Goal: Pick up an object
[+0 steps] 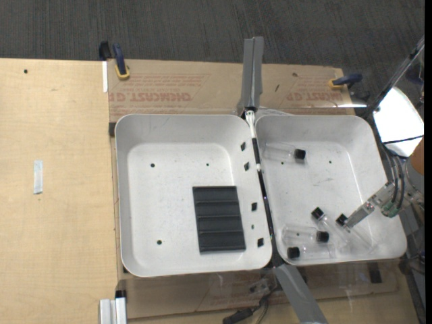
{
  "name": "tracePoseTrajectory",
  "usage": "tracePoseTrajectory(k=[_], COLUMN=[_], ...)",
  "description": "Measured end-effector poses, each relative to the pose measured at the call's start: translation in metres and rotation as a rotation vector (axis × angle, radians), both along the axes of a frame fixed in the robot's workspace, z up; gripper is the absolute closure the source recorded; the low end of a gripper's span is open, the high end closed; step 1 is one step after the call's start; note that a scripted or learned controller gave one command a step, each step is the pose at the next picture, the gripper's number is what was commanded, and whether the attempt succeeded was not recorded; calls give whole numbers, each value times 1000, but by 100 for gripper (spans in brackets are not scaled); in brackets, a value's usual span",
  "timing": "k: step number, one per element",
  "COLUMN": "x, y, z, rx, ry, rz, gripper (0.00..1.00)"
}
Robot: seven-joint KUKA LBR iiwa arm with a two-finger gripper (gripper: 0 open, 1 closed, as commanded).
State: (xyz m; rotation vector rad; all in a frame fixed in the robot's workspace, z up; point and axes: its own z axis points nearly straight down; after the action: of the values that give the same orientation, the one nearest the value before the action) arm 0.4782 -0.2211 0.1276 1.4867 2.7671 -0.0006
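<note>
Near the front of the right bin (378, 140), several small clear pieces with black caps (322, 236) lie close together, one (293, 252) at the near rim. Being transparent and crowded, they could slip or get nudged aside, so a grab may close on nothing. Just beyond, the end effector (341, 219) hovers low at the cluster's right; whether it is released or clenched I cannot tell. Farther back lies another capped piece (299, 154).

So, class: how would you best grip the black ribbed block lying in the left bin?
Grip the black ribbed block across its shorter width, on its two long side edges, coming straight down from above. It lies flat on the left bin floor with open space on both long sides for fingers.
</note>
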Motion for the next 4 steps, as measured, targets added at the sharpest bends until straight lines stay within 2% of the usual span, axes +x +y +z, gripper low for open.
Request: tracePoseTrajectory(k=[2, 4], x=[1, 0], y=[0, 0], z=[23, 17], rx=[-1, 0], ry=[-2, 0], rz=[136, 241], gripper=[0, 0])
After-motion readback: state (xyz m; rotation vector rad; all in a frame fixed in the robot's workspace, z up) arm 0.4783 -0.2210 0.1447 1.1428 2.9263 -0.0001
